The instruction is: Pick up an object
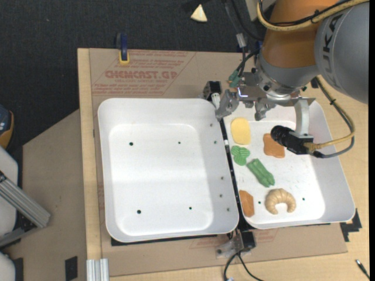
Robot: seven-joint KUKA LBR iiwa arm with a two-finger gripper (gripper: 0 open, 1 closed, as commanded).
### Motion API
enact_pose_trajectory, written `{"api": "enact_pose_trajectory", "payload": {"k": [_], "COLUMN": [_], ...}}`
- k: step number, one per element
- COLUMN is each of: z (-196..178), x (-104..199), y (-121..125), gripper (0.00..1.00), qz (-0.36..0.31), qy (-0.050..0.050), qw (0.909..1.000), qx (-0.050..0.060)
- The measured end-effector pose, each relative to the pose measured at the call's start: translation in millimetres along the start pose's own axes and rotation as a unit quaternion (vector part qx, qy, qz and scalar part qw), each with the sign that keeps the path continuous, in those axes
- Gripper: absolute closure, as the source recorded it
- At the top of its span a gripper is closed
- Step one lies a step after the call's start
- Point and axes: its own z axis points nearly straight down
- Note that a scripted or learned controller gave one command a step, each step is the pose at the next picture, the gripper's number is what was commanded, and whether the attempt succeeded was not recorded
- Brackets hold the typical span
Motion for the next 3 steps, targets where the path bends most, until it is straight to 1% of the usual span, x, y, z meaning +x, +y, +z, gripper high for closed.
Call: {"api": "enact_pose_trajectory", "payload": {"k": [1, 2, 3], "z": [-21, 66, 49], "x": [92, 179, 174], "y": [-4, -16, -12], "gripper": [0.00, 0.00, 1.00], "qz": [-0.002, -0.002, 0.003], "qy": [0.000, 0.000, -0.001], "qw": [1.0000, 1.0000, 1.0000], "qx": [-0.006, 0.002, -0.004]}}
